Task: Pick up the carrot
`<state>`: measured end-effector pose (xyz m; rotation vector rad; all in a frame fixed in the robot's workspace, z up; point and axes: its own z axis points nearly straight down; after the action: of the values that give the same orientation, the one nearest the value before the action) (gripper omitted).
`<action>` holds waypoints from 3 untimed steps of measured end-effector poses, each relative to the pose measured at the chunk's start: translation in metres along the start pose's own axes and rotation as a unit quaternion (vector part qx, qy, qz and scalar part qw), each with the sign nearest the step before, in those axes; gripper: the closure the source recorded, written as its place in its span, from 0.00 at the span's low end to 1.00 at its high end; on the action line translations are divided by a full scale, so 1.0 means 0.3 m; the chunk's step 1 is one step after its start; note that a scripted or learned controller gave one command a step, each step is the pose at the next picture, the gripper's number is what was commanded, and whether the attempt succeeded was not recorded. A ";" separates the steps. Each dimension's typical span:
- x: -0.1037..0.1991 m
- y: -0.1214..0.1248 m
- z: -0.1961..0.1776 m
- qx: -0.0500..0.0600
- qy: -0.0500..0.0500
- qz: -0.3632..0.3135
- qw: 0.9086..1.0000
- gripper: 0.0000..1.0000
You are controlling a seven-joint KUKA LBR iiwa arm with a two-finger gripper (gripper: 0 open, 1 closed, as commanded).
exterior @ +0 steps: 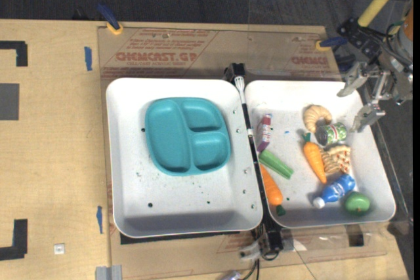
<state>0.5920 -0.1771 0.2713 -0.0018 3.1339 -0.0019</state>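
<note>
The gripper [369, 96] hangs over the far right corner of the right bin [289, 92], fingers spread apart and holding nothing, presumably parked high so the toys below stay in plain sight. The carrot [314, 160] lies flat, below and a little to the left of the fingers, wedged between a can [332, 134] and a waffle [337, 158] that touch it; that crowding could spoil a clean pinch. A second orange piece [270, 186] rests well apart against the bin's left wall, beside a green stick [275, 164]
</note>
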 end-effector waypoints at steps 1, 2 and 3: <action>-0.048 0.135 0.368 -0.003 0.005 -0.079 0.997 0.00; 0.070 0.186 0.579 0.000 -0.002 -0.182 0.983 0.00; 0.177 0.089 0.602 -0.001 -0.003 -0.075 0.997 0.00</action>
<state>0.5403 -0.1507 0.0902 -0.2355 3.1185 -0.0006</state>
